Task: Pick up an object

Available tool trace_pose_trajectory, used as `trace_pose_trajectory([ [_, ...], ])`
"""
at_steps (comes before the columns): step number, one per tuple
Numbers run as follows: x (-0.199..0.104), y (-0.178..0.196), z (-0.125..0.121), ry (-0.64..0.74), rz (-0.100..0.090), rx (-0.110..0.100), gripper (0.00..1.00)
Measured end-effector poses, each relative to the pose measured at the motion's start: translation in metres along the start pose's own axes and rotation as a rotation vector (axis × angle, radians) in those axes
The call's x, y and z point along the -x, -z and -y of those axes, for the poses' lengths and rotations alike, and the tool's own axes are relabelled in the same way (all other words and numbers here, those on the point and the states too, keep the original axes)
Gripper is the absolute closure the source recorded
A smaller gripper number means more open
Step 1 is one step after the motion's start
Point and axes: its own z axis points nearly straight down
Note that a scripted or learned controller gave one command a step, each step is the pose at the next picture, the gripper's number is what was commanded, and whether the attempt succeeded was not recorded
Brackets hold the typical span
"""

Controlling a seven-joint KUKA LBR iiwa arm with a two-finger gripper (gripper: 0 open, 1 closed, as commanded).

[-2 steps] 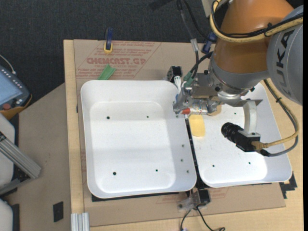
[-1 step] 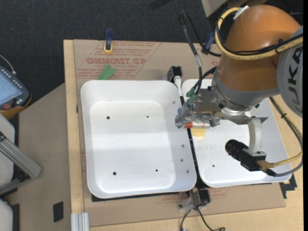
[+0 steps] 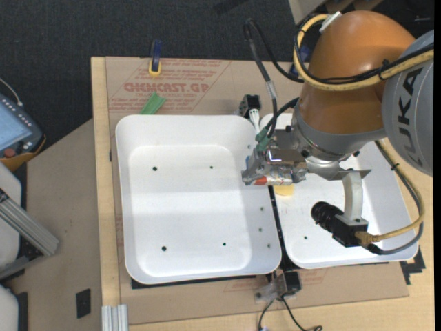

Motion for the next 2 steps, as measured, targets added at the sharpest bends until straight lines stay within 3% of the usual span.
trace_pose_trajectory([
  [1,-0.0263,0.0652,-0.0008,0.003,-0.003,0.012,1.0],
  [2,-0.0191,0.0647,-0.0005,-0.002,0.0,0.007,1.0],
])
